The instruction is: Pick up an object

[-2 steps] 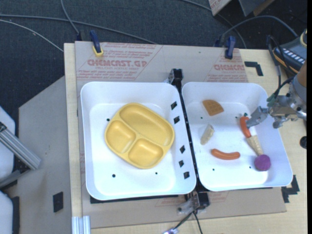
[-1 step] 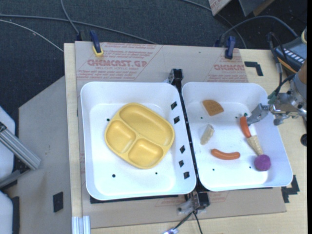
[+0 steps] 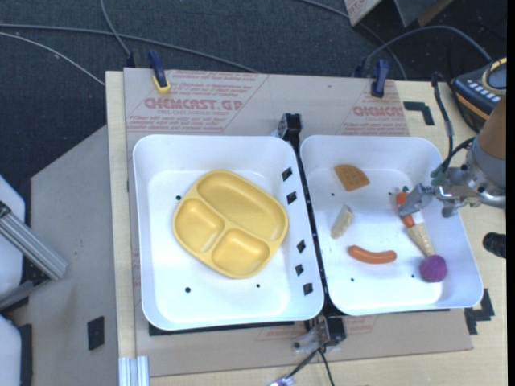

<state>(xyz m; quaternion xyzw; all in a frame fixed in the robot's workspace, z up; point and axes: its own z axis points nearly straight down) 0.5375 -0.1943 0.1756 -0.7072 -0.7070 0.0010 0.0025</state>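
Purple round toy grape (image 3: 433, 268) lies nearest; the end effector (image 3: 410, 203), grip state unclear, hovers by a small orange-red piece (image 3: 405, 212), approaching; next, descend and close.

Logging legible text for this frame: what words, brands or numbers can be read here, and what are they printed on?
"CHEMCAST GP": red print on the brown paper-covered board behind the left white bin.
A smaller red line beneath it: too blurred to read.
The same red print repeated on the board behind the right white bin: partly legible, letters unclear.
Nothing readable on the yellow divided plastic tray.
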